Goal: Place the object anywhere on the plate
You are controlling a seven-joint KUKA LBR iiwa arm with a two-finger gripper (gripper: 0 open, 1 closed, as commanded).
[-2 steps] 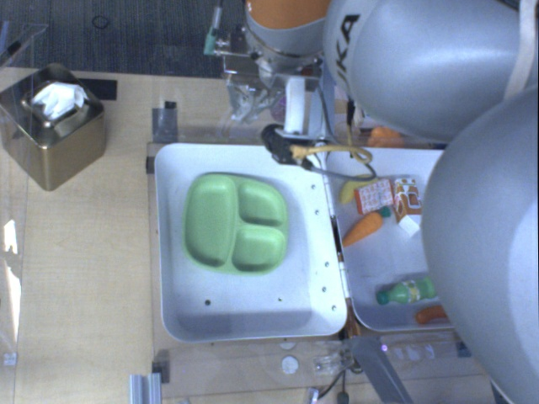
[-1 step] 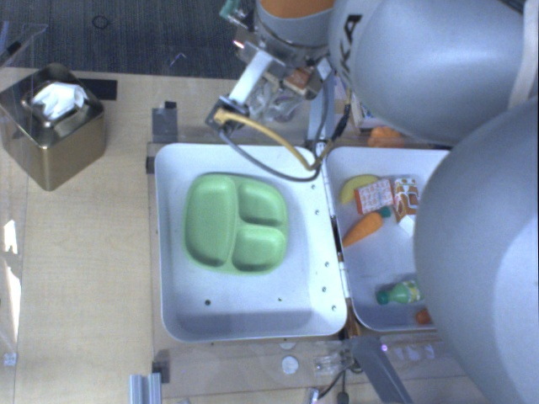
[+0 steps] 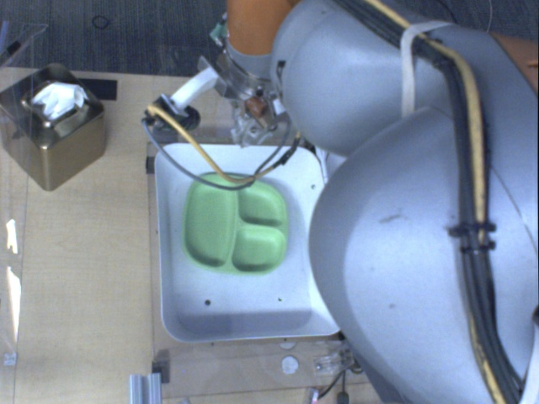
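Note:
A green plate (image 3: 236,225) with three compartments lies in the white bin (image 3: 181,310), toward its far half. My gripper (image 3: 255,124) hangs over the bin's far rim, just beyond the plate's far edge, below the orange wrist band (image 3: 257,11). A yellow cable (image 3: 198,154) loops from the wrist down across the plate's far edge. The grey arm (image 3: 404,225) covers everything to the right of the plate.
A gold-coloured box (image 3: 55,141) holding white tissue stands on the wooden bench at the far left. A white and black fitting (image 3: 181,99) sticks out from the wrist to the left. Bare bin floor lies in front of the plate.

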